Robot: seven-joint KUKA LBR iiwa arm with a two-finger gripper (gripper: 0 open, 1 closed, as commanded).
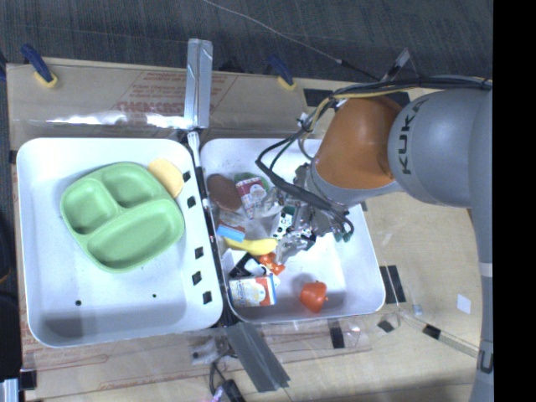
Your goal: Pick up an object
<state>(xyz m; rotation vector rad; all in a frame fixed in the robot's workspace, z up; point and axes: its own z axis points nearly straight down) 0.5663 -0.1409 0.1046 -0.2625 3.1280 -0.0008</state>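
My gripper (291,234) reaches down into the right bin (362,268), in the middle of a heap of objects. Just left of it lies a yellow banana-shaped piece (251,245). A small orange-red item (270,264) sits right below the gripper. A brown oval object (224,191) and a red-and-white packet (251,193) lie at the bin's back left. A small white carton (254,291) and a red tomato-like object (313,296) rest near the front wall. The arm's orange band (356,145) hides the bin's back right part.
The left bin (50,308) holds a green divided plate (123,214) and a yellow rounded object (167,175) at its back right corner. Black cables (280,153) loop from the wrist over the right bin. A metal post (199,78) stands behind the divider.
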